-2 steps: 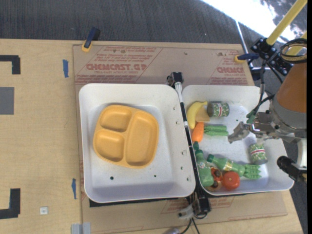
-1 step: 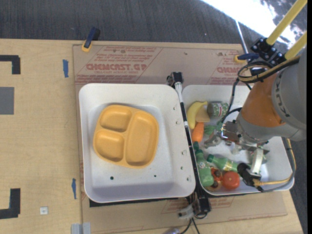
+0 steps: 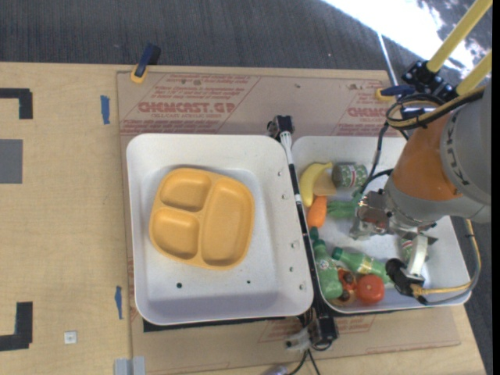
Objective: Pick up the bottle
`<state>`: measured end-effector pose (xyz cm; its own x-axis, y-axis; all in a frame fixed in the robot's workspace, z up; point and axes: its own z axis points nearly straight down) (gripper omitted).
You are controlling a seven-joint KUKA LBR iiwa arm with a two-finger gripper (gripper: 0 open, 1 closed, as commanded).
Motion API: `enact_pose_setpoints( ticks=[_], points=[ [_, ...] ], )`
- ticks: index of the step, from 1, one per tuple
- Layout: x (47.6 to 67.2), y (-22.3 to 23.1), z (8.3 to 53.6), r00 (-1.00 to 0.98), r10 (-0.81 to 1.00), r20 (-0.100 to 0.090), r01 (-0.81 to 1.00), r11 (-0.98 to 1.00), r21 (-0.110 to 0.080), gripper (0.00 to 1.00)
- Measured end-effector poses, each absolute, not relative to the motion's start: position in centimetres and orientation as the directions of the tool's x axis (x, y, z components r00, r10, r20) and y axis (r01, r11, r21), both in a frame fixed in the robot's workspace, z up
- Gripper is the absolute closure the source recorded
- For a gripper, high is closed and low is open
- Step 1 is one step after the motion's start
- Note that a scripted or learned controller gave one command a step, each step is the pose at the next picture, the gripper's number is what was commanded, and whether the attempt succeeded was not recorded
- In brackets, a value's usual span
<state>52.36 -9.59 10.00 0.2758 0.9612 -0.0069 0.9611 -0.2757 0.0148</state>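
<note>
Robotics lab or test cell. Arm (image 3: 437, 162) with exposed cables (image 3: 406, 112) over a plywood counter (image 3: 62, 209). Two white bins (image 3: 156, 287) clamped side by side, blue tape marks (image 3: 105, 109), black floor-plan markings (image 3: 19, 104), toy food (image 3: 314, 180) as test objects, grey carpet (image 3: 195, 14) behind.

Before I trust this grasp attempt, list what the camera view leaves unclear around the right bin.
- Tool: whether it is open or shut, and whether it holds anything, is hidden by the arm's wrist above it.
- Right bin: its right side is covered by the arm.
- Green bottles: they lie heaped with a red toy tomato, so their outlines merge.
- Can: label too small to read.
</note>
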Motion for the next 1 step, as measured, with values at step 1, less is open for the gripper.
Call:
enact_pose_setpoints(
  ticks=[1],
  points=[
    [48.39, -15.91, 8.98, 0.078, 0.997, 0.000, 0.997, -0.078, 0.013, 1.00]
  ],
)
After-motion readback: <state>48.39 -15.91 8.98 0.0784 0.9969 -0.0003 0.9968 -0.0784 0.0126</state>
